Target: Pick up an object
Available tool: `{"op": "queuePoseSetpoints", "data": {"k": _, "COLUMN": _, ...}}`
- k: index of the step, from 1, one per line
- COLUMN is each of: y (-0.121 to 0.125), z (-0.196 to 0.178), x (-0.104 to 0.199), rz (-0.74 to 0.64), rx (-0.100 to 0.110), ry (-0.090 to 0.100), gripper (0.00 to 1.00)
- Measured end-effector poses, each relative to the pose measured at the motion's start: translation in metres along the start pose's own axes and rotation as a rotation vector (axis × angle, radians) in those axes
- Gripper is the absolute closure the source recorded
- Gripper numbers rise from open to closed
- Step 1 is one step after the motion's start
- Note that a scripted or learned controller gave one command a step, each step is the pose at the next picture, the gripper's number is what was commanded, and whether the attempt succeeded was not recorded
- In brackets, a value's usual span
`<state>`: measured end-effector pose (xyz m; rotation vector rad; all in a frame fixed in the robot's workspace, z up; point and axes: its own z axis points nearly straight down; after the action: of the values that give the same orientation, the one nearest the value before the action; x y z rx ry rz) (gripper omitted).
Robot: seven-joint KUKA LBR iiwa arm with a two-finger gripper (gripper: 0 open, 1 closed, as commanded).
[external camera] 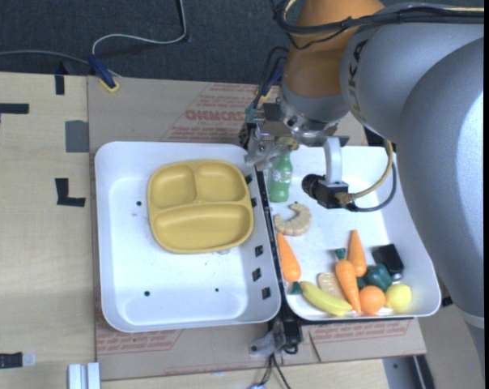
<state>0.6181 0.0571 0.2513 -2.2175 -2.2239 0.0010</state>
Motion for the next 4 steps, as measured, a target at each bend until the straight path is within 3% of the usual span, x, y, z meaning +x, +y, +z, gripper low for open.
{"op": "queuePoseSetpoints", "data": {"k": 1, "y": 0.017, "z": 0.004, "x": -0.039, "rz": 0.002, "rx": 0.0, "ry": -0.002, "gripper": 1.0}}
{"op": "queuePoseSetpoints", "data": {"k": 2, "y": 0.05, "z": -0.003, "x": -0.009, "rz": 0.001, "rx": 0.0, "ry": -0.001, "gripper": 1.0}}
{"op": "queuePoseSetpoints", "data": {"k": 4, "y": 0.05, "z": 0.0, "x": 0.071, "rz": 0.001, "rx": 0.0, "ry": -0.001, "gripper": 1.0}}
